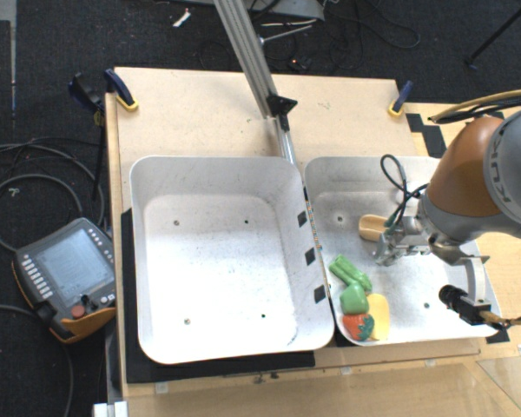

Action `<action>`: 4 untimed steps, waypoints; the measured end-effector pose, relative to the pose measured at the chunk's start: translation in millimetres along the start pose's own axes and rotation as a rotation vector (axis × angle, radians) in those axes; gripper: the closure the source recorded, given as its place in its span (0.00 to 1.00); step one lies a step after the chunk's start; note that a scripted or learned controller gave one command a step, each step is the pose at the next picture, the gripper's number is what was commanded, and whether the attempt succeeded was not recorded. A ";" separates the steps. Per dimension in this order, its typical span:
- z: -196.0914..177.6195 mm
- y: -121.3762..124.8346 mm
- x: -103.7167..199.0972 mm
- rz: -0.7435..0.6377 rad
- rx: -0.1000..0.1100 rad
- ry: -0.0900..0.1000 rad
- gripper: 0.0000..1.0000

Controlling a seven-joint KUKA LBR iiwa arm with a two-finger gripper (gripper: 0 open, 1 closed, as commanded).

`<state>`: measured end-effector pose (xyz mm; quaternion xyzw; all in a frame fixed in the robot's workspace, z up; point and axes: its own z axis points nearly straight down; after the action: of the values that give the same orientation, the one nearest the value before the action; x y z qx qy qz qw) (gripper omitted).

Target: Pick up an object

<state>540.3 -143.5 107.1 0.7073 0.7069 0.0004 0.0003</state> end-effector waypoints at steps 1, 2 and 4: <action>-59.9 2.9 8.0 -0.004 -0.005 -0.001 1.00; -102.6 5.6 6.4 -0.004 -0.004 -0.002 1.00; -127.7 19.9 60.8 -0.008 0.002 0.001 1.00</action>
<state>560.1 -82.7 234.8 0.7043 0.7099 0.0002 -0.0009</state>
